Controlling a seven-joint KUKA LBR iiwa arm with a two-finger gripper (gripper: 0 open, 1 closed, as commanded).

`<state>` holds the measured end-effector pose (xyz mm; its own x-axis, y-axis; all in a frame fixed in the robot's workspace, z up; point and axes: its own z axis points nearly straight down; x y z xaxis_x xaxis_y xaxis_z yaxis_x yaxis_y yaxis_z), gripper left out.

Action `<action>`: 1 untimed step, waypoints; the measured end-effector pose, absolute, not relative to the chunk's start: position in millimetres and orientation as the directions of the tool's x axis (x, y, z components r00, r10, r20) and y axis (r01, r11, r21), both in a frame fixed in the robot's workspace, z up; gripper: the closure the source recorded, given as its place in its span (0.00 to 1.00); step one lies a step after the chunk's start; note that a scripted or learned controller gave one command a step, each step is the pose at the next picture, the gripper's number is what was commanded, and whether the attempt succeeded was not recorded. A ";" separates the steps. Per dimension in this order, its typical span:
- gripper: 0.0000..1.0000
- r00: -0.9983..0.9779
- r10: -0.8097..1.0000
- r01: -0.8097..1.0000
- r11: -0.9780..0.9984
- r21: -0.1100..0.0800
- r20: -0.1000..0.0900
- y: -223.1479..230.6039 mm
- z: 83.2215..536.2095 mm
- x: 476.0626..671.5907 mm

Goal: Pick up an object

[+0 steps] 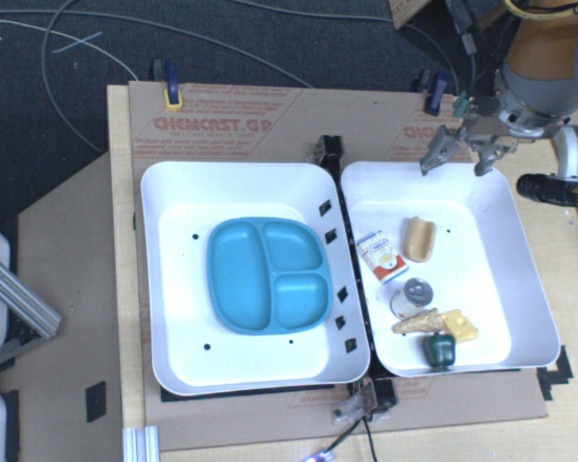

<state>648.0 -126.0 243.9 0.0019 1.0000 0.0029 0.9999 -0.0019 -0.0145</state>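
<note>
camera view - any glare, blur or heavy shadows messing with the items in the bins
In the camera view the lighting is even and soft; the white right bin shows no blown-out glare and the objects cast only faint shadows. The blue tray is sharp. The small items, such as the green object, look slightly soft. The gripper over the bin's far edge is reasonably crisp.
</note>
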 end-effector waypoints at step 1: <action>0.00 -0.001 1.000 1.000 0.001 -0.001 0.001 -125.7 251.9 650.4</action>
